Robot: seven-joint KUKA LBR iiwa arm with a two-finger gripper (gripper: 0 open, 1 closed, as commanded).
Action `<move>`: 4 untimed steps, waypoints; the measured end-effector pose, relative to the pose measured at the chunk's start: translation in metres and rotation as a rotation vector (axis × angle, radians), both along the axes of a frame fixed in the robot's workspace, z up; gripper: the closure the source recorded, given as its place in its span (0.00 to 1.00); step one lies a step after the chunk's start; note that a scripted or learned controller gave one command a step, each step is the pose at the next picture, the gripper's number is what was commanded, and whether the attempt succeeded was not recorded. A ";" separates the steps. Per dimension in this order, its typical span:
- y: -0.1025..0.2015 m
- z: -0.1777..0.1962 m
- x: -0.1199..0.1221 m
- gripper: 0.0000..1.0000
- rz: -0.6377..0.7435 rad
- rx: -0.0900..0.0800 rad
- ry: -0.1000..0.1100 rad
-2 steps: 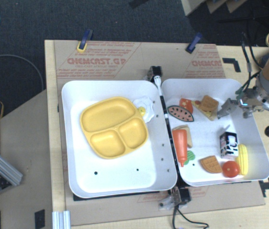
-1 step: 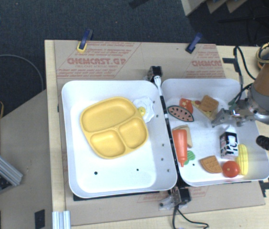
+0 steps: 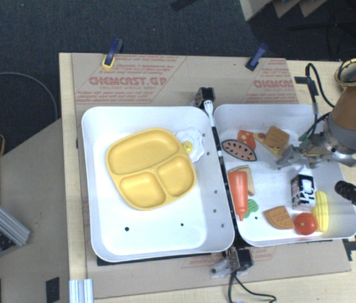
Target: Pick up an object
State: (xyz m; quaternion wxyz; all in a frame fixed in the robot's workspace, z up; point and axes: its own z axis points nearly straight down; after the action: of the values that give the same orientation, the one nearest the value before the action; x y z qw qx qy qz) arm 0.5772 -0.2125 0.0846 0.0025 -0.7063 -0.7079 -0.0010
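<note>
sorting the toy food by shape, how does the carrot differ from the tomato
The carrot is long and orange with a green tip; the tomato is round and red. The carrot lies lengthwise by the right bin's left wall; the tomato sits near that bin's front right corner, beside the corn. The carrot looks larger. Both lie in the same bin.

Right bin: carrot lengthwise at left; tomato beside corn; black-white carton centre.
</note>
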 end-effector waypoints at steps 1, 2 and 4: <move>-0.001 0.011 0.000 1.00 -0.001 -0.003 -0.003; -0.008 0.074 0.000 1.00 -0.003 -0.008 -0.009; -0.008 0.141 0.004 1.00 -0.001 -0.007 -0.006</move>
State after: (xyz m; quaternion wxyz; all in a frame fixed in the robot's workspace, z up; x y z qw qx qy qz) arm 0.5808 -0.2209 0.2254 -0.0020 -0.7066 -0.7076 -0.0005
